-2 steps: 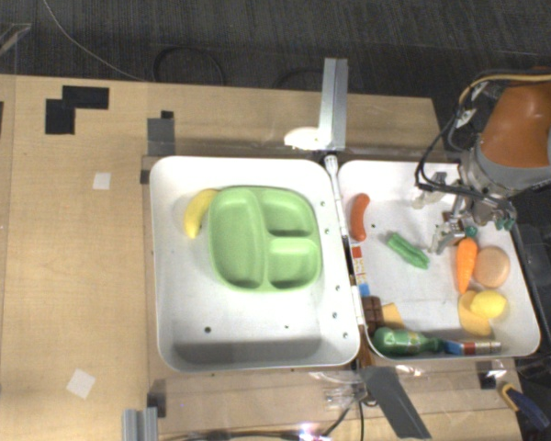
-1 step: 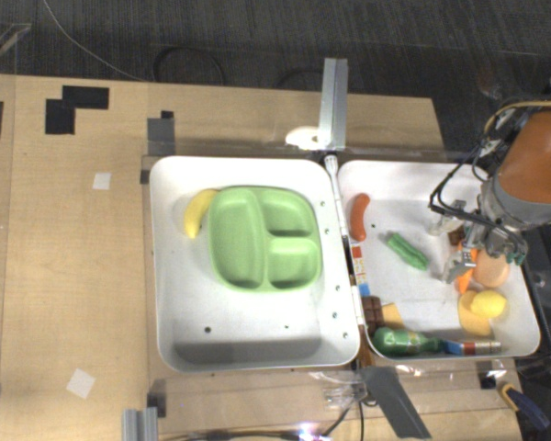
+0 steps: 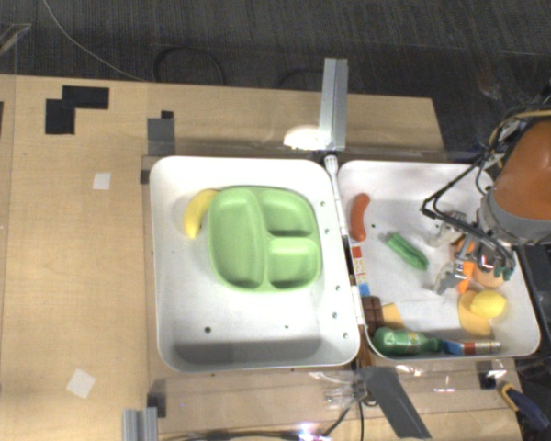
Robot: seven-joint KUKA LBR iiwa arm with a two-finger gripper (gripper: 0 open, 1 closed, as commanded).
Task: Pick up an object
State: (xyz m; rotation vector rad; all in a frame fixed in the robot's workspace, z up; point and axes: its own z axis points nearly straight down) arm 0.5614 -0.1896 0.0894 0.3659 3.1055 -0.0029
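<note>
- the tabletop [image 3: 64,274] is light wood, with two white bins side by side near its right end.
- the left bin [image 3: 179,333] holds a big green tray [image 3: 262,237] with three parts. a yellow banana [image 3: 196,212] peeks out at the tray's left edge, touching it.
- the right bin [image 3: 399,186] holds many small things.
- the grey and orange arm [image 3: 533,186] comes in over the right bin's right edge.
- a green bottle [image 3: 406,342] lies flat along that bin's front wall.
- a yellow lemon [image 3: 482,307] sits near the bin's front right corner, just below the end effector [image 3: 459,269].
- a green pepper [image 3: 408,250] lies in the middle of the bin.
- a red sausage [image 3: 358,216] lies by the bin's left wall.
- the end effector is low in the bin, beside the lemon. i cannot tell if it is wide or narrow.
</note>
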